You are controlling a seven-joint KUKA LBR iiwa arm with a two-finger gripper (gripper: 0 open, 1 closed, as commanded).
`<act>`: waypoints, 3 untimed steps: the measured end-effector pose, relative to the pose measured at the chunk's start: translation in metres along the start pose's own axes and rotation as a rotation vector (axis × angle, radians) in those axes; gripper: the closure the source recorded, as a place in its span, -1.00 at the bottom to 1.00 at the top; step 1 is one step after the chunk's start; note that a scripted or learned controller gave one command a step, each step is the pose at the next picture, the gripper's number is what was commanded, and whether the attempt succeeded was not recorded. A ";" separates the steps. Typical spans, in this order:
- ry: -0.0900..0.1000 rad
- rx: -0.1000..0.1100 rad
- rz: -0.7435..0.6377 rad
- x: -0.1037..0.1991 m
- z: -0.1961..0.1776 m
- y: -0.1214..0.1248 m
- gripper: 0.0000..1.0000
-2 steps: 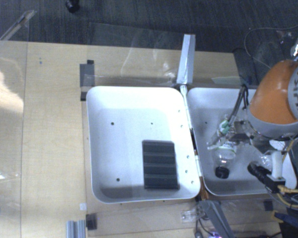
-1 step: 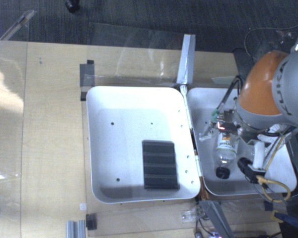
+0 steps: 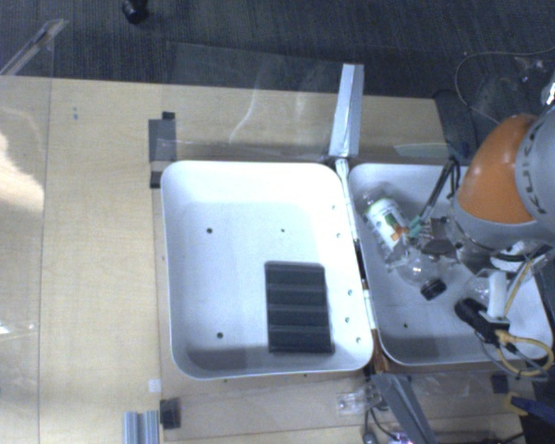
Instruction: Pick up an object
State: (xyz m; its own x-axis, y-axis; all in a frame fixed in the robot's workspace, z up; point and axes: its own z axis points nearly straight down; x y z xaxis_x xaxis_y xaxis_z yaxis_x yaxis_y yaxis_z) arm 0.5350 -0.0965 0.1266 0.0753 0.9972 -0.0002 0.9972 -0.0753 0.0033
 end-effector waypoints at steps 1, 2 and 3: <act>0.005 0.007 -0.172 -0.016 0.030 0.033 -1.00; 0.017 0.113 -0.297 -0.005 0.041 0.080 -1.00; 0.018 0.123 -0.303 -0.004 0.034 0.078 1.00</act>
State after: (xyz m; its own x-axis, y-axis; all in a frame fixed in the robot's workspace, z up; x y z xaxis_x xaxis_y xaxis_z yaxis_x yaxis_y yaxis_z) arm 0.6126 -0.1067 0.0932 -0.2243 0.9739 0.0350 0.9671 0.2269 -0.1149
